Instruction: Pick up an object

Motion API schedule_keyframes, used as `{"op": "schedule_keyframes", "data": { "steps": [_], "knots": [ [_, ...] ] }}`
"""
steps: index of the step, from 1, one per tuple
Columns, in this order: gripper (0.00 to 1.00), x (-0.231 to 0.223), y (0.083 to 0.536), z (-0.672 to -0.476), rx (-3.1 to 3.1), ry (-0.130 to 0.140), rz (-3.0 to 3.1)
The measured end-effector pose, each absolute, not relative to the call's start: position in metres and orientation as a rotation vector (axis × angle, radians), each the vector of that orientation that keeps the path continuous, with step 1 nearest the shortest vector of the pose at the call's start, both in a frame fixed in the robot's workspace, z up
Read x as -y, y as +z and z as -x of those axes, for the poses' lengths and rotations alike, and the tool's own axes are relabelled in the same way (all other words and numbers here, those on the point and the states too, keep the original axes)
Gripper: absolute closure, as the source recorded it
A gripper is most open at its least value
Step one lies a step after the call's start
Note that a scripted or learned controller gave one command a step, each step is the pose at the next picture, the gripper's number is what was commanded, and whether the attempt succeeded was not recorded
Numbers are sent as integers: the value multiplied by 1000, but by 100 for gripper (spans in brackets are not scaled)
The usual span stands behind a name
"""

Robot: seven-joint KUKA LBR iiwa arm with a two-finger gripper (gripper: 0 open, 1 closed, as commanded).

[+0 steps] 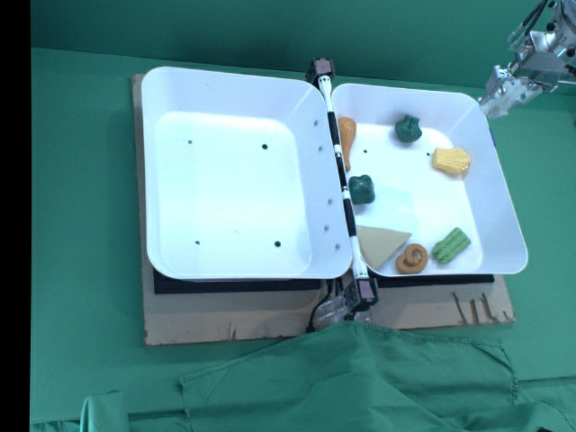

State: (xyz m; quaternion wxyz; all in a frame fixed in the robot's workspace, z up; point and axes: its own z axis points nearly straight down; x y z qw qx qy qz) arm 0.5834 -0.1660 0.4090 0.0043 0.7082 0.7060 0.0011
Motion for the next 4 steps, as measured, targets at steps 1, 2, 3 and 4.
{"op": "schedule_keyframes", "data": {
  "steps": [1, 2, 3, 4],
  "knots": [
    [100, 136, 310, -587, -2224, -6, -2227],
    [100, 122, 379, -658, -2213, 13, -2211],
    [100, 60, 410, -688, -2219, 12, -2211],
    [100, -22, 477, -675, -2223, 17, -2208]
  ]
}}
